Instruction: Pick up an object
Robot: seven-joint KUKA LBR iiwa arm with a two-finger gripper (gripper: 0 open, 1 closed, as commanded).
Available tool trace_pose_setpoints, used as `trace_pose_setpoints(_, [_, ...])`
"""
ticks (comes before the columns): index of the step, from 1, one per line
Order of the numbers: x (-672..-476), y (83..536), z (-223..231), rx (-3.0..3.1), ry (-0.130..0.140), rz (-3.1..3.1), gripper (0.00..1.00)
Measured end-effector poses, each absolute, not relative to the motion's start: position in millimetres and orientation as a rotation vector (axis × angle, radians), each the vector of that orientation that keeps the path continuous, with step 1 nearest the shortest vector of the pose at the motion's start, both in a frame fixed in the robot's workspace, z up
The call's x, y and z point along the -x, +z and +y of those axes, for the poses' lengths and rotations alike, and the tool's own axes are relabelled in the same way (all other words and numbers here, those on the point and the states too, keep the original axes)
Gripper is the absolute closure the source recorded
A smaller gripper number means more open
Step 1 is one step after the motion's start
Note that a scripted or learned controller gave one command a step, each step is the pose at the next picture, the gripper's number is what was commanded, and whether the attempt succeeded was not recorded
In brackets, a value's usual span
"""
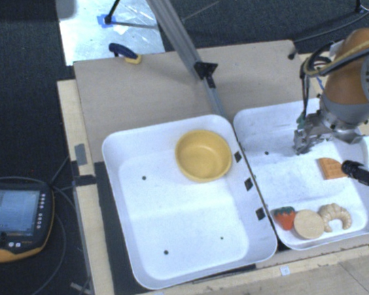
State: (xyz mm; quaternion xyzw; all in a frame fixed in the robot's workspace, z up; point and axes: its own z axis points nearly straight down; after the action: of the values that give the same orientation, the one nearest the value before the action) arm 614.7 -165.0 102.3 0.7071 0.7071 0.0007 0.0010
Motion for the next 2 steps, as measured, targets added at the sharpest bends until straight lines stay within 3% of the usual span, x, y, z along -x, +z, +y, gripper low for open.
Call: trace_pose_setpoints(2, [-603.3, 200, -154, -2.218, 0.004, 2.220, 1.00])
